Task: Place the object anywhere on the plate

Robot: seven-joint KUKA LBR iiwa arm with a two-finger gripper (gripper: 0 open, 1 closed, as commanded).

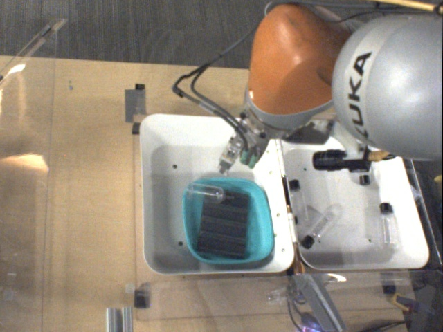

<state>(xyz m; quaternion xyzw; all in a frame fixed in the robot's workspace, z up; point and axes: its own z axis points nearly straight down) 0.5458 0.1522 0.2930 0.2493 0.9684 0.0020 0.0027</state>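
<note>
I'm hovering my tool [234,156] over the far side of the left shallow white plastic bin [163,185], just above the upper edge of the square turquoise plate [263,206]. Tool is seen from above at a slant, so I can't tell whether it's released or clenched, and I'm seeing nothing carried under it.

The small clear plastic tube [206,194] is lying on its side at the plate's upper-left corner, partly on the rim, just below the tool tip. I'm reading that as the task's obj. A dark grey ribbed rectangular block [223,225] is lying flat in the plate's middle, approx. touching the tube.

Judging by this, I'm at the release/let-go end of the placing step, w/ the tube on the plate. Next move, imo: lifting straight up and clear, w/o nudging the tube, since it's round, smooth, light and likely to roll off the rim.

Plate is looking glossy w/ raised sides and rounded corners; the block is matte w/ crosswise ridges. The right white bin [408,213] is holding another clear tube w/ a black cap [318,225]. The bench [69,185] is pale wood.
</note>
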